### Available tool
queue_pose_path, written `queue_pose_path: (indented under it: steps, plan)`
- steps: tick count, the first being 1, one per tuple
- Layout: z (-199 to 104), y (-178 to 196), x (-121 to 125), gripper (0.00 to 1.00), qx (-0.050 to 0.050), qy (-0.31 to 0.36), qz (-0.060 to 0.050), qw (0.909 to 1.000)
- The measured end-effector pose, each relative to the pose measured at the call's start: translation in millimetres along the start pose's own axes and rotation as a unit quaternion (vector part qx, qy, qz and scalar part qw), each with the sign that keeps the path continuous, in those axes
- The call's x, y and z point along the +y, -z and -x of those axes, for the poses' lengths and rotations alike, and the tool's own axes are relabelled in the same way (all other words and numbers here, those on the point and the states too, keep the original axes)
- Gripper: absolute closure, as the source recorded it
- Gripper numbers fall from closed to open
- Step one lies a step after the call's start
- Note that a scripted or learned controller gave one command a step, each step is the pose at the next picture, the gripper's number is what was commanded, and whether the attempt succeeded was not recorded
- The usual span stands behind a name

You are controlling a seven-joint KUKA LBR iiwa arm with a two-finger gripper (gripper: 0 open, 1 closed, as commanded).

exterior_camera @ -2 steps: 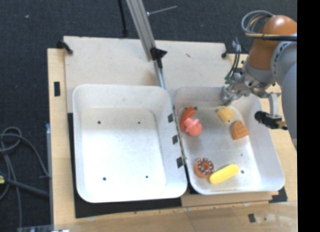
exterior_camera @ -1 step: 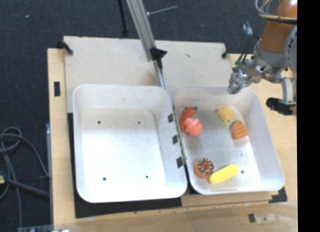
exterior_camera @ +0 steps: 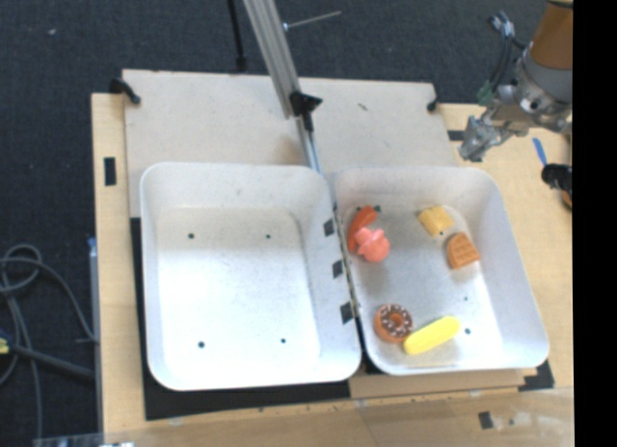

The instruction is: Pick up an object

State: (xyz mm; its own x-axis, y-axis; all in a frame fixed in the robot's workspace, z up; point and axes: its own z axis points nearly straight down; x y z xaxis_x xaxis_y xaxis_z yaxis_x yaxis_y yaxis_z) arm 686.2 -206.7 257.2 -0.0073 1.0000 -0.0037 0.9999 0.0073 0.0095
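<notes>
Pink lumpy toy, ridged waffle, ringed doughnut, smooth banana; fingers' spread perhaps unreadable, blurred.

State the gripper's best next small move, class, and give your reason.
Probably swing left and down toward the yellow block. The gripper hangs outside the right bin, past its far right corner, and that block lies nearest, apart from the other toys.
</notes>
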Motion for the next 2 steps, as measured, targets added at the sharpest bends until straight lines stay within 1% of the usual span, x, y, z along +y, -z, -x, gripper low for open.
queue_pose_path:
  steps: [1, 2]
  plan:
    - [0.9, 32.8, 1.4, 1.0, 0.001, 0.003, -0.002, 1.0]
    - [-41.5, 38.7, -17.9, 1.0, 0.001, -0.001, -0.004, 1.0]
